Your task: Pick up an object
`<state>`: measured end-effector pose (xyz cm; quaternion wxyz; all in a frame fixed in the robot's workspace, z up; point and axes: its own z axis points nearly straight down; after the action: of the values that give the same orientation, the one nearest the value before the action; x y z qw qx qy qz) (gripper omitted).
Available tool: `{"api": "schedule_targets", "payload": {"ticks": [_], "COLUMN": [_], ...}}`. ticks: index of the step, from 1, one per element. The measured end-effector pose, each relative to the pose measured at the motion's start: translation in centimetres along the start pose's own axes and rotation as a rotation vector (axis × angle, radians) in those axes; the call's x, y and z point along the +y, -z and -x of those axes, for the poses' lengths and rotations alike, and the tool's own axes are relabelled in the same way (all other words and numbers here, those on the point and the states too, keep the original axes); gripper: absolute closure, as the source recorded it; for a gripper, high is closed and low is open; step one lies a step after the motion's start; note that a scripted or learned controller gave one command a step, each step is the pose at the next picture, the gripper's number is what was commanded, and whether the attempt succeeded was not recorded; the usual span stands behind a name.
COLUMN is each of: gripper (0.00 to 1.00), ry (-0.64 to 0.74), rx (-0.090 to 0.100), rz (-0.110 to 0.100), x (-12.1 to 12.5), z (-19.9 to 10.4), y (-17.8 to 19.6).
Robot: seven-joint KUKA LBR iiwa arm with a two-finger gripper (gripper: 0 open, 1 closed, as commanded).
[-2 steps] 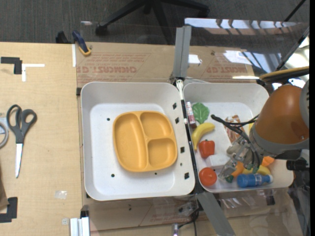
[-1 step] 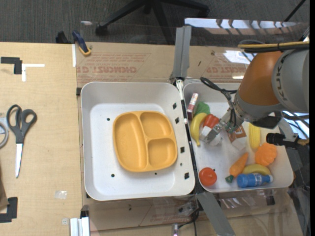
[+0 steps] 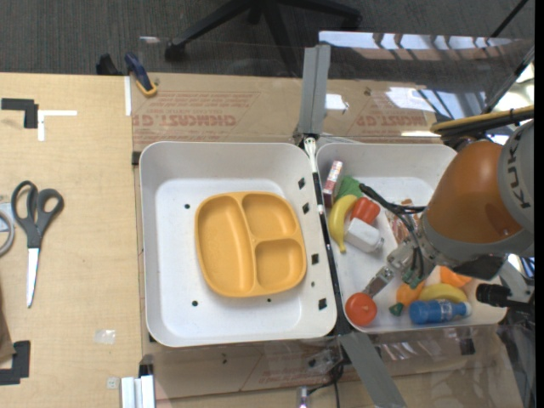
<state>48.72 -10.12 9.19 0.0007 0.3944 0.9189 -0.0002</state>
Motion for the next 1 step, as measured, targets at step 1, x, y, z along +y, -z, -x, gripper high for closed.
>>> {"api": "schedule_targets", "payload": {"ticks": [1], "gripper": [0.0], "ry": [-0.071], "rx": [-0.001], "rz": [0.0], "x": [0.97], "z": [7.69], "y": [4.78]}}
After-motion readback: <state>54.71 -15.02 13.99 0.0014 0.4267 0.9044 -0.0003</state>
